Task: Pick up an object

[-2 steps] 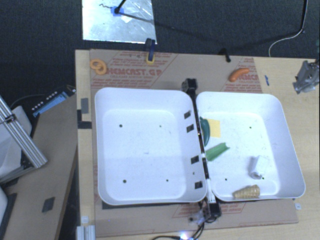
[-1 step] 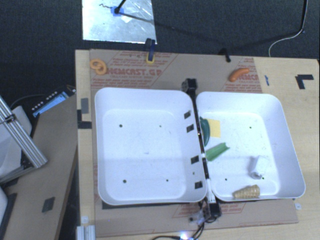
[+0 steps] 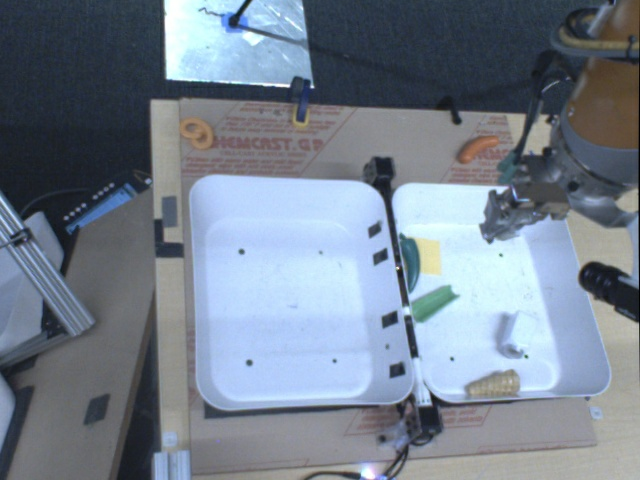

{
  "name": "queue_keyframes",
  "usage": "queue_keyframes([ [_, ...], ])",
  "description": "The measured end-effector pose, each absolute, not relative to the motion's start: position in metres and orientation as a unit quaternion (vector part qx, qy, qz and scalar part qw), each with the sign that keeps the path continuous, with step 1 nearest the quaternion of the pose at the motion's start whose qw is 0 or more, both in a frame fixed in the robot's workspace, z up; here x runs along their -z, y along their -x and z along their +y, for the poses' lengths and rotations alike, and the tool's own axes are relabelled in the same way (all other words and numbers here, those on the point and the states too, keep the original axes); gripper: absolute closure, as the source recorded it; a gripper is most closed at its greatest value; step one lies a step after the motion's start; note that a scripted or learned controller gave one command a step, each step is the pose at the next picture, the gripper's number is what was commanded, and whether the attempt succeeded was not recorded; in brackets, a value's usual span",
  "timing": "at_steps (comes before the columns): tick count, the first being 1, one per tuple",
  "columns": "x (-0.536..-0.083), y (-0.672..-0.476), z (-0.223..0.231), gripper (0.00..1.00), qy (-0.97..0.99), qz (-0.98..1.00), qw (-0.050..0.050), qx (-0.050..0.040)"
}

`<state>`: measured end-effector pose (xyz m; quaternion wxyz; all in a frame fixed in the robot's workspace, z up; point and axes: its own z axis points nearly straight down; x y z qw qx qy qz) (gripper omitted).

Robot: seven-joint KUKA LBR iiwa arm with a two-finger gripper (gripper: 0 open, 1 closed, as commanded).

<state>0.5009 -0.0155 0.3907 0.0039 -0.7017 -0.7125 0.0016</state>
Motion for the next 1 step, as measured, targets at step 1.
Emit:
queue_keyframes([
  [1, -0.5292, -0.4859, -0.0913, 1.0, 0.709, -0.705, -0.008, 0.005],
])
